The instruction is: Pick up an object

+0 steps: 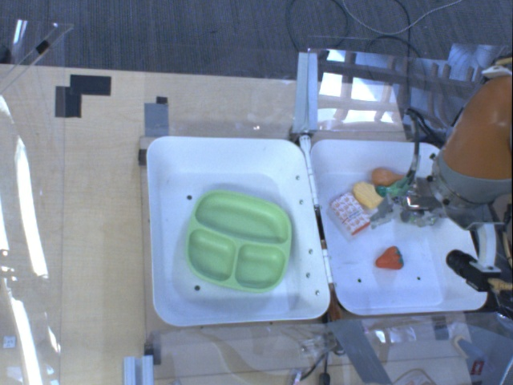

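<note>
Two bins side by side on the bench (80, 239) — the left bin (164, 215) holds a divided plate (238, 240) near its middle. In the right bin (425, 283), a packet (349, 213) lies by the left wall, a lemon (367, 195) just right of it, a carrot (385, 176) behind, a strawberry (389, 257) in front — the end effector (398, 201) above the lemon's right.

No text can be read anywhere; the small white packet (349, 213) in the right bin (417, 289) carries red print too blurred to make out
</note>
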`<state>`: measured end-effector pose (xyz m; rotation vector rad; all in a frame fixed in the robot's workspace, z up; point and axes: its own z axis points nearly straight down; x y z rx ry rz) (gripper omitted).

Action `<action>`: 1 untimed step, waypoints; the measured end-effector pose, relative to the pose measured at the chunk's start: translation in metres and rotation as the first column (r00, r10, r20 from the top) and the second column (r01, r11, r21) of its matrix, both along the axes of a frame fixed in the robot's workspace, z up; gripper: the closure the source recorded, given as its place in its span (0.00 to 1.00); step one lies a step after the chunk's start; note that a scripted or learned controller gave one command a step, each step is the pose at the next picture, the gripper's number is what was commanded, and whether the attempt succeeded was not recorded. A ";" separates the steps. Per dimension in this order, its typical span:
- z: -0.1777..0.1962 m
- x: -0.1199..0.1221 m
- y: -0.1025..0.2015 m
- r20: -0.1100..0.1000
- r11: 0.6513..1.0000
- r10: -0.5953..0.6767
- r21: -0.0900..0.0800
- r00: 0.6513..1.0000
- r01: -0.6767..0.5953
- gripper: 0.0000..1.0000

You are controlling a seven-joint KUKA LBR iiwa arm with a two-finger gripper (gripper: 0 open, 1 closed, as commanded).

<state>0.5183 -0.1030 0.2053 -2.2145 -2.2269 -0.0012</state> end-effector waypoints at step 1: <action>-0.107 0.100 -0.012 0.015 0.996 0.093 -0.004 0.996 -0.093 0.00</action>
